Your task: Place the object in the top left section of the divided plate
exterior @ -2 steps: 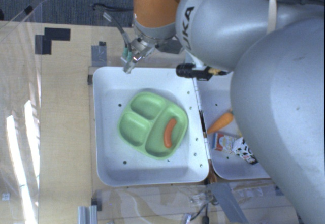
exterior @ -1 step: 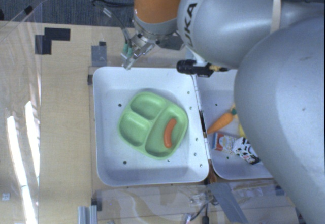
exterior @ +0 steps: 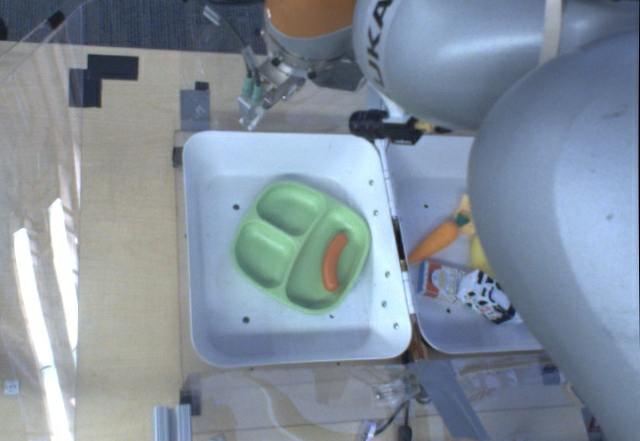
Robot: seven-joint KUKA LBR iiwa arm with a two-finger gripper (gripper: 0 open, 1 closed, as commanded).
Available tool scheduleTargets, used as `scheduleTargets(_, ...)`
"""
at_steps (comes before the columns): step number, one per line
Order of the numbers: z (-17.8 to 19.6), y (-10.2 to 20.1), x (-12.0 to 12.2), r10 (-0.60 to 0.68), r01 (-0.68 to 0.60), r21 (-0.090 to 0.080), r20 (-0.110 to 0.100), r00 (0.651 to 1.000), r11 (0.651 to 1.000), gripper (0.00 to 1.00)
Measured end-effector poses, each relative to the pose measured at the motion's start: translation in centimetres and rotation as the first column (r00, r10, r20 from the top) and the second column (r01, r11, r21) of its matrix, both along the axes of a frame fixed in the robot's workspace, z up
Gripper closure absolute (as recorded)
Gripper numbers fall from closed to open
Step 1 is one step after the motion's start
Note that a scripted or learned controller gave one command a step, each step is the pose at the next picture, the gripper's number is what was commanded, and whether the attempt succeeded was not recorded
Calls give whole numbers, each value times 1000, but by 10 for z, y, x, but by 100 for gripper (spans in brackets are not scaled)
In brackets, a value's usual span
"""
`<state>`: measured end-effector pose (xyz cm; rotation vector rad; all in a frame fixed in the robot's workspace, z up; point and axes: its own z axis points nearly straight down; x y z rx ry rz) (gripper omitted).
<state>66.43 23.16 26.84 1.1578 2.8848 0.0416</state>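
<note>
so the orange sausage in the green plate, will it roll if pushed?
Likely yes: the orange sausage looks cylindrical and smooth, so it may roll sideways. The raised walls of the green divided plate should keep it in its section. It looks like a light toy, possibly slippery to pinch.

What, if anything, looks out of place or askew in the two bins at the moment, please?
The green divided plate sits rotated in the left bin, not square to its walls. An orange sausage-like piece lies in its large right section, not the top left one. The claw hangs beyond the bin's far edge.
</note>
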Motion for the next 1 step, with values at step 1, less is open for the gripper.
scheduleTargets(1, 13, 1, 2, 4, -4, 3, 10, 1000, 1000, 100)
